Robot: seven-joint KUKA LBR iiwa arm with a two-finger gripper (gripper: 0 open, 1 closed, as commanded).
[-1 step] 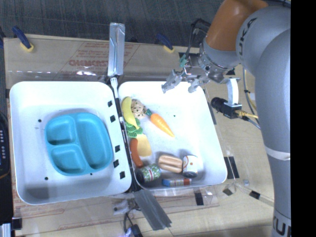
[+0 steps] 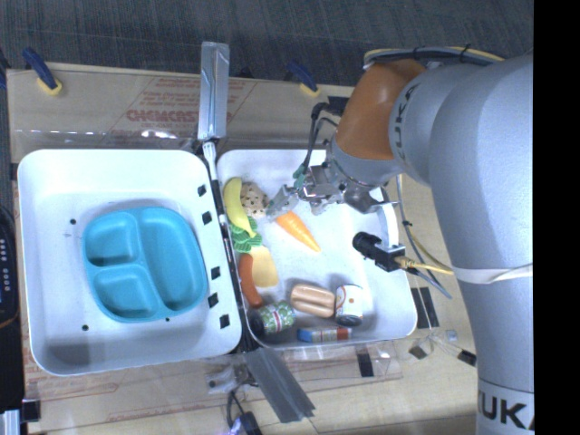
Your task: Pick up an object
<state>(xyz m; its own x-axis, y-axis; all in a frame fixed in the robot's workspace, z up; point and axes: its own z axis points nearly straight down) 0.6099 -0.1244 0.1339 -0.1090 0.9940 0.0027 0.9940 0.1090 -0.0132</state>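
Observation:
My gripper (image 2: 304,194) hangs over the upper middle of the right bin (image 2: 391,308). An orange toy carrot (image 2: 298,229) lies on the bin floor just below and in front of it, pointing down to the right; whether the gripper touches it I cannot tell. To its left, along the bin's left wall, are a yellow banana (image 2: 234,205) and a speckled cookie (image 2: 255,201).
Lower in the right bin lie a green leafy toy (image 2: 243,238), a yellow piece (image 2: 263,266), an orange stick (image 2: 247,281), a hot dog bun (image 2: 312,299), a white cup (image 2: 350,304), a green can (image 2: 275,317) and a marker (image 2: 324,334). A blue divided plate (image 2: 145,263) fills the left bin (image 2: 54,179).

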